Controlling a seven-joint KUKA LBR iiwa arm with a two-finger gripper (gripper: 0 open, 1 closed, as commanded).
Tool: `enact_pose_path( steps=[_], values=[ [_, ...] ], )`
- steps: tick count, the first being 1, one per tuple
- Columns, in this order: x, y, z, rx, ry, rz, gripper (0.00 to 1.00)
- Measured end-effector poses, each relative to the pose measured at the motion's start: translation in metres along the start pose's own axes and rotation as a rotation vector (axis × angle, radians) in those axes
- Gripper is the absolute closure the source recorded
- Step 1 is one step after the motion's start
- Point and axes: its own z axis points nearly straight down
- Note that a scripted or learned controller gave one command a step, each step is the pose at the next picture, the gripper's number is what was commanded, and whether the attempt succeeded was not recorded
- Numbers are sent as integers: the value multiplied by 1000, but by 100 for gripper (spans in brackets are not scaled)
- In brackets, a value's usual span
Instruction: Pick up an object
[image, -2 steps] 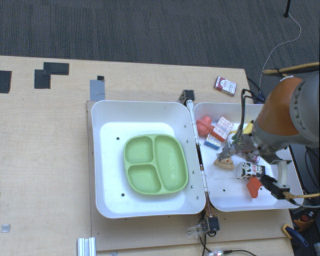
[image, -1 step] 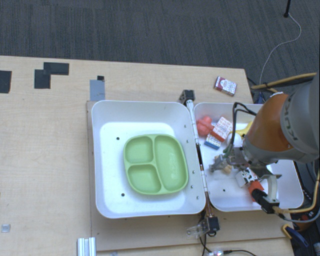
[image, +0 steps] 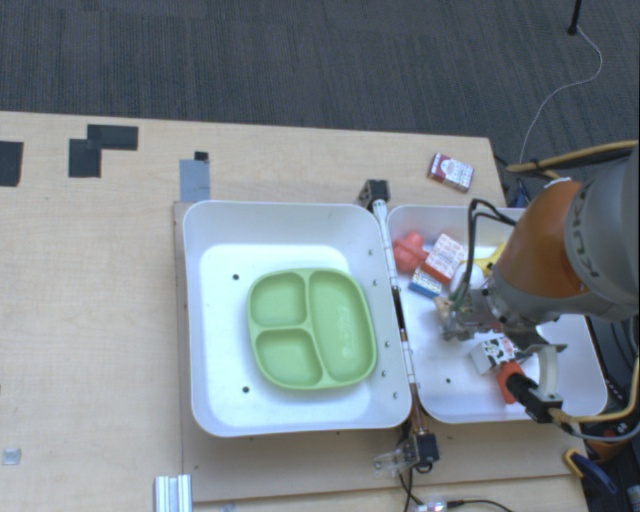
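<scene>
Pale wood bench under me, dark carpet beyond it, and two white bins set side by side on top. My gripper hangs low over the floor of the right bin, reaching in from the right; from this slant I cannot tell how it is set, and I see nothing caught in it. I judge I am here because the loose things lie in this bin: a red piece and small printed boxes just beyond my tip toward the far wall, an orange-red item beside my wrist. My own bulk covers much of this bin. Across the divider, the left bin holds a green divided plate. A small packet lies on the bench behind.
</scene>
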Motion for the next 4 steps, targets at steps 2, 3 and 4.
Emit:
enact_pose_path(
  steps=[2, 3, 4],
  values=[
    [1, 1, -10, -2, 1, -2, 100],
    [1, 1, -10, -2, 1, -2, 0],
    [0, -30, 11, 2, 0, -1, 0]
  ],
)
